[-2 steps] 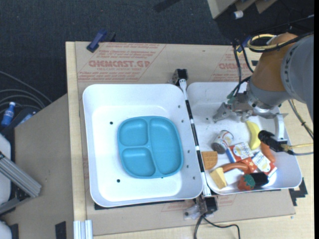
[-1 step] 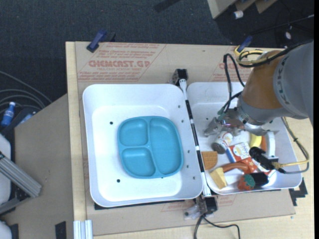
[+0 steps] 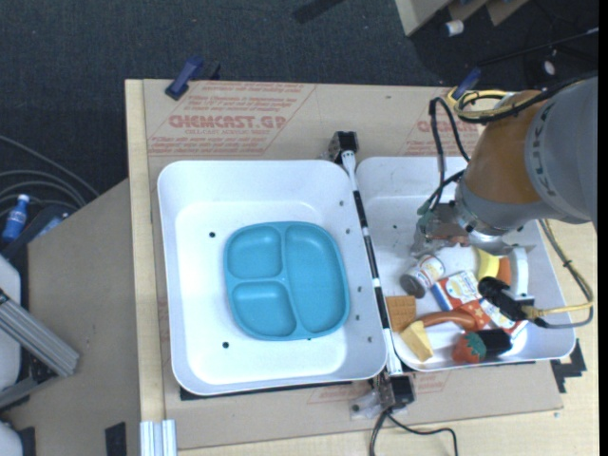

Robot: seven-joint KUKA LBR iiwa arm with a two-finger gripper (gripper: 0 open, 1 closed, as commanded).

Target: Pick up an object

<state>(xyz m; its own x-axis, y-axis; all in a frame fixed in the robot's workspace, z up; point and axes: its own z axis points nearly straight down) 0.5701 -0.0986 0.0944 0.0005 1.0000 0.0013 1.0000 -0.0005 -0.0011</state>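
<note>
Now we see the grey arm reaching over the right bin. Its jaws hang low near the top of a pile of small things. We cannot tell if the jaws are wide or narrow. A little can lies just below them. Near the can are a red and white packet, a brown block, a yellow wedge and a red fruit. A blue plate sits in the left bin. Both bins rest on the table.
</note>
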